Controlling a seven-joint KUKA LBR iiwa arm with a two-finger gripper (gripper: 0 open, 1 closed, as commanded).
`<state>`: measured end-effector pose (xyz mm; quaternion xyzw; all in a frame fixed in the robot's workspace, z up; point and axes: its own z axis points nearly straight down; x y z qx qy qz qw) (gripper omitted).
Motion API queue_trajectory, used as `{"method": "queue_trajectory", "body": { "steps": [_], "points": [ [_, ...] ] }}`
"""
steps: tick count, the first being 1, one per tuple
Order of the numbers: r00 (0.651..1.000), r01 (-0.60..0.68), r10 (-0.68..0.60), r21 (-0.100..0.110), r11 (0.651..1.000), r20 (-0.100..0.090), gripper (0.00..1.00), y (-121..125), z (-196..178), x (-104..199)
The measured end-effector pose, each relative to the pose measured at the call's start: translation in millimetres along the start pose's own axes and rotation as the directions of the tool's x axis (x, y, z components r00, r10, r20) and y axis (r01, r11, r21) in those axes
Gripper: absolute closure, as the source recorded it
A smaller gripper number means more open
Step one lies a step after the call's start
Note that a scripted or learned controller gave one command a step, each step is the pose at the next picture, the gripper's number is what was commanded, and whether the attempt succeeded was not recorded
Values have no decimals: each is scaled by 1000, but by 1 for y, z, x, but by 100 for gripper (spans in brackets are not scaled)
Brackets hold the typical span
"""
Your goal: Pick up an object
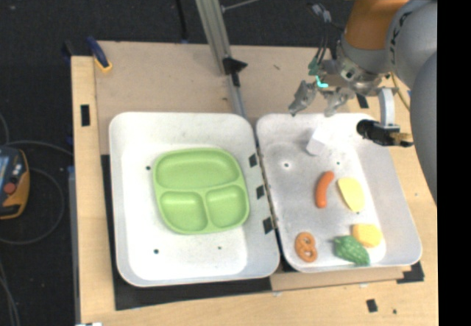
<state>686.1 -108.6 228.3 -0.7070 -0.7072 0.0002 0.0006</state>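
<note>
Objects for picking sit in two white bins on the brown desk (pixel 154 82). On the left, the left bin (pixel 132 243) holds a green plate (pixel 200 190) with three parts, lying flat near the middle. Just beside it is the right bin (pixel 401 207), and the two bins touch along their inner sides. In the right bin, near the front, lies a brown pretzel (pixel 306 246). Next to it on the right is a green bumpy toy (pixel 351 250). Above the pretzel, near the middle of the bin, is an orange sausage (pixel 323 190) lying almost upright in the view. Just beside the sausage on its right is a yellow piece (pixel 351 193), and below that one, touching the green toy, is another yellow piece (pixel 367 235). Near the back of the bin lies a small white block (pixel 320 142). Up above the back edge of the right bin hangs the end effector (pixel 318 101). Its two grey fingers are spread wide apart, and nothing is between them. It sits just above the white block, not touching it. The grey arm with its orange band (pixel 379 8) comes in from the right.
</note>
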Motion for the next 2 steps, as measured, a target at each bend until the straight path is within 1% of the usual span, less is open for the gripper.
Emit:
{"method": "queue_trajectory", "body": {
  "steps": [1,2],
  "points": [
    [1000,0,0,-3,1000,0,0,1,-1,0],
    [1000,-2,2,1,1000,3,0,1,47,-12]
  ]
}}
